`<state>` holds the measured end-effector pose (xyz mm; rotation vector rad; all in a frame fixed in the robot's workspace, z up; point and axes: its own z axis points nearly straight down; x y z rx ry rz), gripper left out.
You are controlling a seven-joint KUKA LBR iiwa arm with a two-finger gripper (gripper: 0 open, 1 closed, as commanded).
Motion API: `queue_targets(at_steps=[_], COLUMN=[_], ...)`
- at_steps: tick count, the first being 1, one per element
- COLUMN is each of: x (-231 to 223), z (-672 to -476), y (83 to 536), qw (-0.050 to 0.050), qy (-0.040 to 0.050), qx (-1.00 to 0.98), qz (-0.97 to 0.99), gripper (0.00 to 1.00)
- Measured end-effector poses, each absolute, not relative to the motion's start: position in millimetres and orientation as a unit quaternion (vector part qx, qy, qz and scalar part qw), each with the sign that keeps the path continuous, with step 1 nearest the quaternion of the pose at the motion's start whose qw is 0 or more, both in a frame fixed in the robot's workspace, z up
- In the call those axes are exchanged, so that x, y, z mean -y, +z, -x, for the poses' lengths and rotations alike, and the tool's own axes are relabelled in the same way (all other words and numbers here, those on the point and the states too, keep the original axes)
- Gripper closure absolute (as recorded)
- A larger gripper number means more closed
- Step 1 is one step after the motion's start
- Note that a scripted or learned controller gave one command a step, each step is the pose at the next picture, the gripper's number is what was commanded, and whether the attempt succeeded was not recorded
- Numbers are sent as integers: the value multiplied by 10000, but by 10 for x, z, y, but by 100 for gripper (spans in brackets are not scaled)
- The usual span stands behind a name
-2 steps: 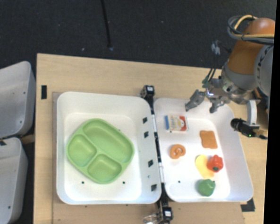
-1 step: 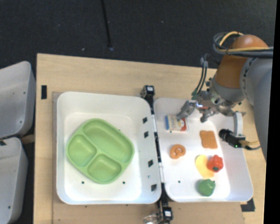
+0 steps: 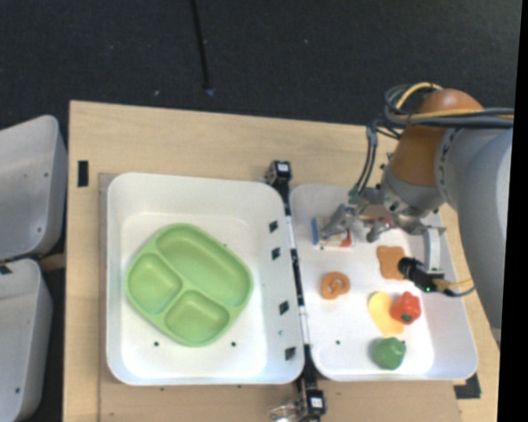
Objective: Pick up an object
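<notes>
Bench (image 3: 179,138): 2 bins, 1 green tray (image 3: 188,284) left, 5 toys right; end effector (image 3: 348,227) finger state unclear.

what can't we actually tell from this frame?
- Gripper, camera view: too small and blurred to read its finger state or whether it touches anything.
- Small item under the gripper: partly covered by it, only blue and orange bits show; identity unclear.
- Orange flat piece: its right edge is hidden behind the black part with the green light.
- Arm: cut off at the right edge.
</notes>
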<state>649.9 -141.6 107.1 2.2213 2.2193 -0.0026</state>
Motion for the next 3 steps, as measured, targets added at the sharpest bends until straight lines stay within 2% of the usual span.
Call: queue_targets(at_steps=[1, 3], x=[1426, 1485], z=[-6522, -6573], y=[1225, 2422], qw=[42, 31], qy=[19, 17], qx=[-7068, -7080], qz=[-7074, -7062], gripper=[100, 100])
